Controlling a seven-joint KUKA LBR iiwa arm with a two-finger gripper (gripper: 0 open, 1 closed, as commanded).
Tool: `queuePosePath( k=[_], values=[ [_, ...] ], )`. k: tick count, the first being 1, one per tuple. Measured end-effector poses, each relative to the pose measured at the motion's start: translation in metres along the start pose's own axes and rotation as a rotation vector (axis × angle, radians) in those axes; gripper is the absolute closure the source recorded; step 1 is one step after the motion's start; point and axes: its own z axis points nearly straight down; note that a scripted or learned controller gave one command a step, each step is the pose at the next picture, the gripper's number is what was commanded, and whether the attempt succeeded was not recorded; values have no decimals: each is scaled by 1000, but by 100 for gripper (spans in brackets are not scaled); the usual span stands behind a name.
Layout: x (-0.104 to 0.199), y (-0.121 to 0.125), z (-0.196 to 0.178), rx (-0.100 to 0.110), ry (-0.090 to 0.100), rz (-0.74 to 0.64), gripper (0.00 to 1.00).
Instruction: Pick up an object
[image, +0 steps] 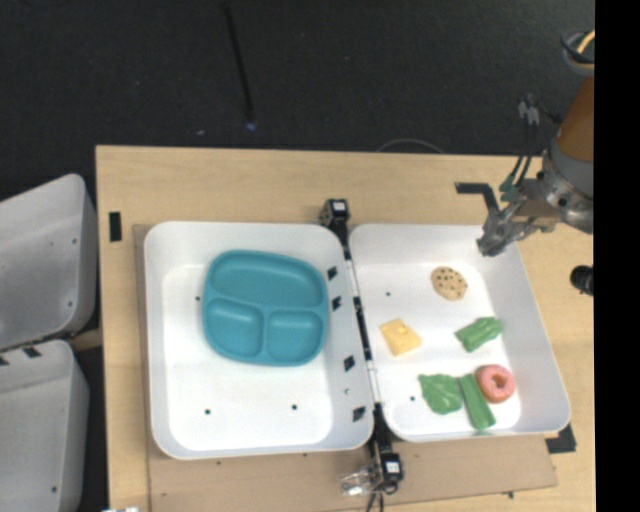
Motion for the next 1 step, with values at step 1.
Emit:
queuePosePath(
  k=[1],
  values=[
    [46,-15,17,2,1,0,100]
  ],
)
